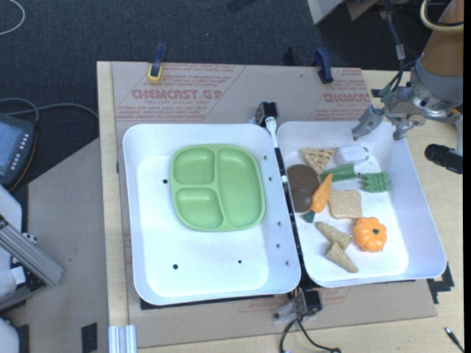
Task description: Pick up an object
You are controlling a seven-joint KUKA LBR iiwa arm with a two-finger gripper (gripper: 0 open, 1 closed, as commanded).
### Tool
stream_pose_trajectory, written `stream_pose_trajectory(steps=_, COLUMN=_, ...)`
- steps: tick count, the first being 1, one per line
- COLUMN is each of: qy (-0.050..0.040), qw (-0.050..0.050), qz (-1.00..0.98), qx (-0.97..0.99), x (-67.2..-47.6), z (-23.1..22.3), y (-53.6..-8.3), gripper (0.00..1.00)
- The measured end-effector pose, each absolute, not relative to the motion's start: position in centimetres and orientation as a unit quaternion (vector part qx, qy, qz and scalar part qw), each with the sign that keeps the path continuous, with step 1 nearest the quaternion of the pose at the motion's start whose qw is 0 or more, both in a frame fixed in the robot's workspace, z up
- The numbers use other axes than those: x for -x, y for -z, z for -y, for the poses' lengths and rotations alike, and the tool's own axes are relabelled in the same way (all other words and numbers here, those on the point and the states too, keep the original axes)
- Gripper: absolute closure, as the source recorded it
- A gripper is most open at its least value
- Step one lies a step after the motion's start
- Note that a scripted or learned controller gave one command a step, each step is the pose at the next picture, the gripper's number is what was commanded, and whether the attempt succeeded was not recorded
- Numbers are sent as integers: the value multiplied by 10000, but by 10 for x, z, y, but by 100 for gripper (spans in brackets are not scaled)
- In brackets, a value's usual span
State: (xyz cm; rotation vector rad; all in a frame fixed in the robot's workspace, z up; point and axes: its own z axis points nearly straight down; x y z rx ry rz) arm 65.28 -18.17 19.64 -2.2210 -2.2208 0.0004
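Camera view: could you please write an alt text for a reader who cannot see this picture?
The gripper, fingers open, hangs over the far edge of the right bin, holding nothing. That bin holds toy foods, among them a carrot, a small pumpkin and a green fork. The left bin holds a green divided plate.
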Motion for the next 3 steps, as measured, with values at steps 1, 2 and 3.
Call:
stream_pose_trajectory(steps=1, qy=-15, qw=20, qz=7070, qx=7072, x=-652, z=187, y=-152, gripper=0)
stream_pose_trajectory(steps=2, qy=-17, qw=24, qz=7070, qx=7072, x=-646, z=190, y=-107, gripper=0)
stream_pose_trajectory(steps=3, qy=-11, qw=16, qz=7077, qx=7065, x=-646, z=189, y=-84, gripper=0)
